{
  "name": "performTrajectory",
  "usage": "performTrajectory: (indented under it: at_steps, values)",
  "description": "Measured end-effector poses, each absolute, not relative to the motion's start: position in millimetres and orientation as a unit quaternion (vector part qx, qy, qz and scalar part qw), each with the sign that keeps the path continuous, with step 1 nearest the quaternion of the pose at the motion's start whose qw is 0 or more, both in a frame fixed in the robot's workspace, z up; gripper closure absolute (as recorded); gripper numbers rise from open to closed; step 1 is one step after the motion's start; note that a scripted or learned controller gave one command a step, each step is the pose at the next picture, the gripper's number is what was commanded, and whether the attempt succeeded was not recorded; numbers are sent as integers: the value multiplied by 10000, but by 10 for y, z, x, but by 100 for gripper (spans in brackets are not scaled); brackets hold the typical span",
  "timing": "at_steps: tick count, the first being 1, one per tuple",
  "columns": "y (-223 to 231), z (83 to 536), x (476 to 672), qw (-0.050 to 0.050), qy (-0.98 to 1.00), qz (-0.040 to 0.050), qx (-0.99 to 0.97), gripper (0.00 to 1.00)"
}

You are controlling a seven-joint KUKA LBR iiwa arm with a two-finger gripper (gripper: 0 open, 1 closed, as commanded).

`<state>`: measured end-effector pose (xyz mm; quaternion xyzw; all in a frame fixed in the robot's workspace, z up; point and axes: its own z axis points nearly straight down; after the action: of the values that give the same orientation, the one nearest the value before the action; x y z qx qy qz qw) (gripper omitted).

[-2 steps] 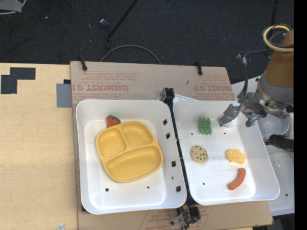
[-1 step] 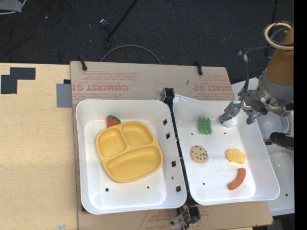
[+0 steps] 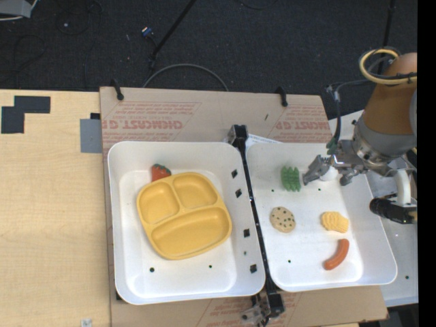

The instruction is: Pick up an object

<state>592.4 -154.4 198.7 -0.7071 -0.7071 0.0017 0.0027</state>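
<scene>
Metal end effector (image 3: 334,172), fingers spread, unladen, beside ridged green toy (image 3: 291,178) in smooth white bin (image 3: 368,264).

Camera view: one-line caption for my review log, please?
Gripper hovers over the right bin beside a green toy; cookie and sausage lie nearby.

Yellow tray (image 3: 184,216), speckled tan cookie (image 3: 282,219), perhaps red strawberry (image 3: 160,172)

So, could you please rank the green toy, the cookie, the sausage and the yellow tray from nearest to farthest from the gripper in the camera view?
From the gripper:
1. Green toy, just to its left in the right bin.
2. Cookie, lower left, same bin.
3. Sausage, right bin's near edge.
4. Yellow tray, in the left bin.
</scene>
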Motion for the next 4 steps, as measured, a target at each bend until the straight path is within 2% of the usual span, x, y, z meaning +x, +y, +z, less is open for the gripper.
performTrajectory:
  at_steps: [1,2,3,4]
  values:
    - [-1545,1521,5989,32,-7069,20,-7073,0]
    - [-1590,1000,5890,31,-7069,19,-7073,0]
    - [-1594,1123,5897,26,-7065,15,-7077,100]
    - [-1625,1758,5906,-14,-7073,-8,-7069,100]
